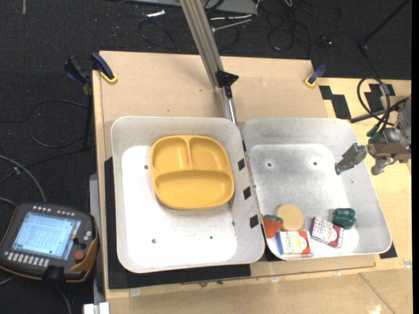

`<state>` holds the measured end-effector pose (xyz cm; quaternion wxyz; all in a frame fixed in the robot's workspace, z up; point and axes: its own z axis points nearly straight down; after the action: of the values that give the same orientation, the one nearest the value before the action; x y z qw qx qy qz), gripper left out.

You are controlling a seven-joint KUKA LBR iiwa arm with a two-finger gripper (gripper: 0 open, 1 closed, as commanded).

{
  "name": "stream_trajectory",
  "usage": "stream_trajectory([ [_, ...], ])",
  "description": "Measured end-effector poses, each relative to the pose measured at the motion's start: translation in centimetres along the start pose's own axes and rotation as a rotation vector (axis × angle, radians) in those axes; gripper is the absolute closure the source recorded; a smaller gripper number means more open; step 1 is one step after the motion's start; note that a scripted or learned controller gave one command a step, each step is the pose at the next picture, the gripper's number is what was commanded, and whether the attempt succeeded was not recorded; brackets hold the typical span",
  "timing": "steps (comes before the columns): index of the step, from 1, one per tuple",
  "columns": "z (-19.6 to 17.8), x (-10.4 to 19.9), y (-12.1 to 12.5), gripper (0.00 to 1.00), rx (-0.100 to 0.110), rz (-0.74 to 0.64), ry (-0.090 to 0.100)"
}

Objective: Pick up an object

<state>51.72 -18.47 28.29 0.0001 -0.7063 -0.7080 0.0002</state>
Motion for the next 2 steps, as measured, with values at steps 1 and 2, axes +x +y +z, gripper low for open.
stream_trajectory([
  [1,0.0,0.0,0.0,0.0,0.0,0.001,0.0],
  [2,6.0,0.2,-0.8,0.0,0.005,0.003,0.002],
])
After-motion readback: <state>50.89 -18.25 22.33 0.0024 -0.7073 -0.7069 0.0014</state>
